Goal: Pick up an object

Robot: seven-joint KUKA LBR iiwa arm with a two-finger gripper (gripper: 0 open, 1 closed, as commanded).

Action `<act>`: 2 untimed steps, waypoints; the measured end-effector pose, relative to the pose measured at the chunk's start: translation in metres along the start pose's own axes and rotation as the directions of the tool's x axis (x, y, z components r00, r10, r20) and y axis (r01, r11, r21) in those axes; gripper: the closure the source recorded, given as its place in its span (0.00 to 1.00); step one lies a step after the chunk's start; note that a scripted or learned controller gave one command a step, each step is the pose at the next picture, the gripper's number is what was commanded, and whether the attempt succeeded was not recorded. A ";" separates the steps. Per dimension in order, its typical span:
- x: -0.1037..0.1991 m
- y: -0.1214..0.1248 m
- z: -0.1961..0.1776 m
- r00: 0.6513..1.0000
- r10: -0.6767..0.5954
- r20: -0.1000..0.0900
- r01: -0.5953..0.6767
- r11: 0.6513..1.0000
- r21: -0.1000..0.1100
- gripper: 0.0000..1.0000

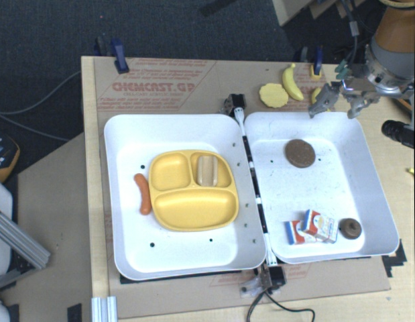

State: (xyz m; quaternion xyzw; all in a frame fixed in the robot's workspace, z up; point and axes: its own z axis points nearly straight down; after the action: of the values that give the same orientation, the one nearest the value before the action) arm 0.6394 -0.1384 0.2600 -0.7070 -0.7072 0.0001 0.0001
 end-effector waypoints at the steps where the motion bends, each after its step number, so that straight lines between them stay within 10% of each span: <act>1: -0.012 -0.023 0.174 1.000 0.002 -0.003 -0.002 1.000 0.015 0.00; 2: 0.015 0.031 0.173 1.000 -0.004 0.004 0.004 1.000 -0.009 0.00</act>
State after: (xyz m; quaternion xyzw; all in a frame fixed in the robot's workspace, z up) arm 0.6700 -0.1233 0.0872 -0.7056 -0.7086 -0.0016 -0.0042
